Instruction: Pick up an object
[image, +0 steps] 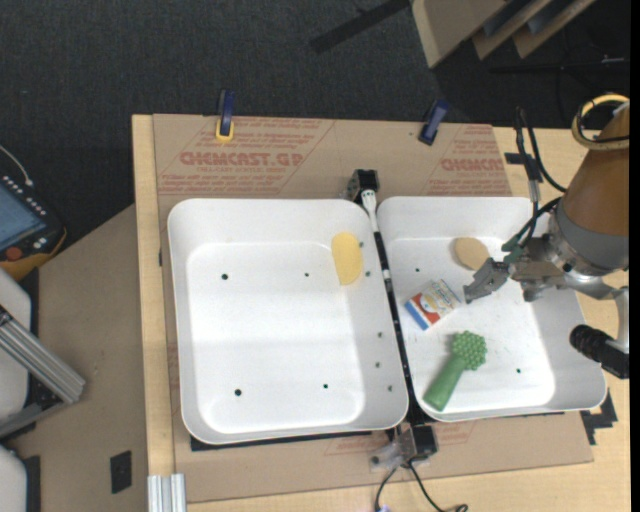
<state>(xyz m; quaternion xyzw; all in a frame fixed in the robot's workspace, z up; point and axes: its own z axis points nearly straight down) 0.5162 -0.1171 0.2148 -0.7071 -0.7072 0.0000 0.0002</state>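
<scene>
Pick not done yet, as far as the view shows. Gripper (482, 283) hangs low over the right bin (530, 392), arm coming in from the right side. Nothing visible between the jaws. Whether the jaws are apart or together: cannot tell, they read as one dark grey wedge at this angle.

Landmark = small red-white-blue packet (430, 304), lying flat in the right bin. Gripper tip is just beside the packet, to its upper right. Tan round object (468, 250) sits above the packet, near the gripper tip, apart from it or maybe just under it, hard to say. Green brush (455, 367) lies below the packet, bristly head nearest it, handle running down-left toward the bin corner. Yellow piece (347, 258) is left of the packet, over in the left bin (200, 330), against the divider edge.

Judgement: approach stage, target likely the packet or the tan object. Left to do: close on one, lift clear of the tabletop bins.
</scene>
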